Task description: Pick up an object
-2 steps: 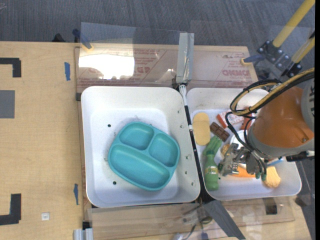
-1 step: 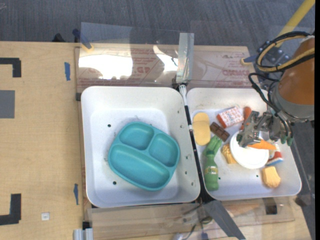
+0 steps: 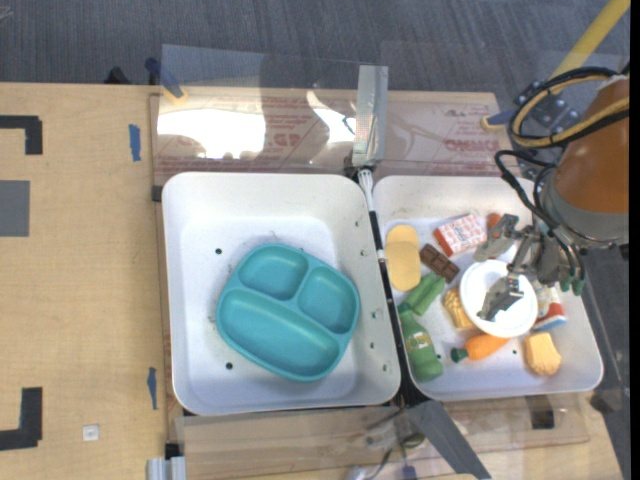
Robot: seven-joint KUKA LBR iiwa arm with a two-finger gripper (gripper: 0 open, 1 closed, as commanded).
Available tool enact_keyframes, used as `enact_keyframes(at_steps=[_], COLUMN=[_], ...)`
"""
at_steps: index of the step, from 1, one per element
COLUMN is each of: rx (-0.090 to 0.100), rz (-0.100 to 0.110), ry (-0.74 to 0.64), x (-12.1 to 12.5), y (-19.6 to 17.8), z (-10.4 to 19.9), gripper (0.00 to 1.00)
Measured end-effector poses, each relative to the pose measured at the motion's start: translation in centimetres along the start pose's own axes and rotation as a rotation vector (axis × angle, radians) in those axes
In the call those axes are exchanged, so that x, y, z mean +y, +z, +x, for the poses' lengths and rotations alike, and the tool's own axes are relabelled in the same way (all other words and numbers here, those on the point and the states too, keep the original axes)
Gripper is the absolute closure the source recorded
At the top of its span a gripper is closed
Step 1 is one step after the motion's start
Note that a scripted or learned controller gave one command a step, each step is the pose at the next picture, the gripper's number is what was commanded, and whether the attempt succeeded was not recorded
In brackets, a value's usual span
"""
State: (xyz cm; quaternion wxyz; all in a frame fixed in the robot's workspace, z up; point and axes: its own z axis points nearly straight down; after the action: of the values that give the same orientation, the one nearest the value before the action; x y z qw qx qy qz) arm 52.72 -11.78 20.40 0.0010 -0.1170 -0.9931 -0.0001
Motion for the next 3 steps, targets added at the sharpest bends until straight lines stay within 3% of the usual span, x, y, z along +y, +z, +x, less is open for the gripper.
enact_keyframes(at_steps=[1, 2, 3], rx=[-0.018, -0.004, -0.005], rz=[-0.001, -0.001, -0.001], ry=[0.025, 0.183, 0.002], x=[-2.9, 0.2, 4.9], y=[10.4, 9.1, 11.2], z=[1.4, -5.5, -9.5], gripper=[0.00, 0.00, 0.00])
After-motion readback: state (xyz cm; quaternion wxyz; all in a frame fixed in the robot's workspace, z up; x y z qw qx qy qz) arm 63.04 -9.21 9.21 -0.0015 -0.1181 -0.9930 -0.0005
